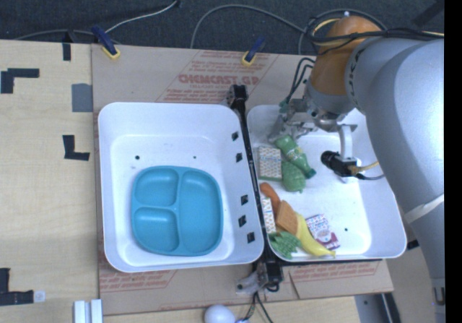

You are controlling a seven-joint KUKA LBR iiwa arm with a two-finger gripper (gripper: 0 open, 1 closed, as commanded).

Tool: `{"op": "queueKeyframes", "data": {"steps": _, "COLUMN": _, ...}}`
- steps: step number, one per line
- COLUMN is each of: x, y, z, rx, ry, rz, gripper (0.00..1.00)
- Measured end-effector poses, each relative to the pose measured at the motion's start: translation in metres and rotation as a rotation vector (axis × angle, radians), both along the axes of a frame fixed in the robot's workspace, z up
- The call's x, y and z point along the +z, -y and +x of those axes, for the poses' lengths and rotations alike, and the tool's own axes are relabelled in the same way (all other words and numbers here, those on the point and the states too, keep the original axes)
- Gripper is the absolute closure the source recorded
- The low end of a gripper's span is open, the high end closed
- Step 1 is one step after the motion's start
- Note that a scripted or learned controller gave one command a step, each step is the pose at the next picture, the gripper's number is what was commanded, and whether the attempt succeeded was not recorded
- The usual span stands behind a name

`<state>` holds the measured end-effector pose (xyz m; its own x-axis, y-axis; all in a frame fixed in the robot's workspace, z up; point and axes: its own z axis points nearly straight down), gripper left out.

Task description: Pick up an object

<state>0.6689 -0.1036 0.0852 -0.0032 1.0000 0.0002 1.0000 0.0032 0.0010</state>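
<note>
The gripper (289,126) hangs over the far left part of the right bin (361,220), just above a green toy (293,162); whether it is released or clenched cannot be told from this slant, since the wrist hardware hides the tips. Nearest the camera, along the bin's front edge, lie a banana (312,242), a small leafy green piece (284,242) and a red-and-white packet (320,227), all close together. Just behind them an orange carrot-like piece (283,214) rests against the bin's left wall. Farther back, a pale checked cracker-like packet (270,162) sits beside the green toy, which lies tilted with its upper end right under the gripper. The grey arm (404,112) fills the right side, its orange band (336,61) above the wrist. In the left bin (123,126), a blue divided plate (177,209) sits toward the near side. Beyond both bins, cardboard (209,79) covers the bench.
</note>
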Motion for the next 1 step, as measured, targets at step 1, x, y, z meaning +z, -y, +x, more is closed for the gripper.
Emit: {"op": "queueKeyframes", "data": {"steps": 1, "x": 0.0998, "y": -0.0476, "z": -0.0689, "rx": 0.000, "ry": 0.000, "rz": 0.000, "gripper": 1.00}}
